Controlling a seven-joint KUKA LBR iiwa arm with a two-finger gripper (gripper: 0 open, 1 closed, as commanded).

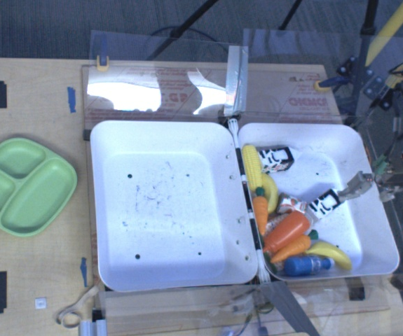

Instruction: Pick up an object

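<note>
The right bin holds a pile along its left wall: a corn cob, a black-and-white packet, a yellow banana, a carrot, an orange bottle, a blue bottle and a second banana. Another black-and-white packet lies near the bin's middle. My gripper reaches in low over the bin's right side, its grey tip just right of and above that packet. I see nothing held in it.
The left bin sits beside the right one, with a thin divider between them. A green sectioned plate rests on the bench at far left. Clear plastic panels stand behind the bins. Tripod legs and cables crowd the right edge.
</note>
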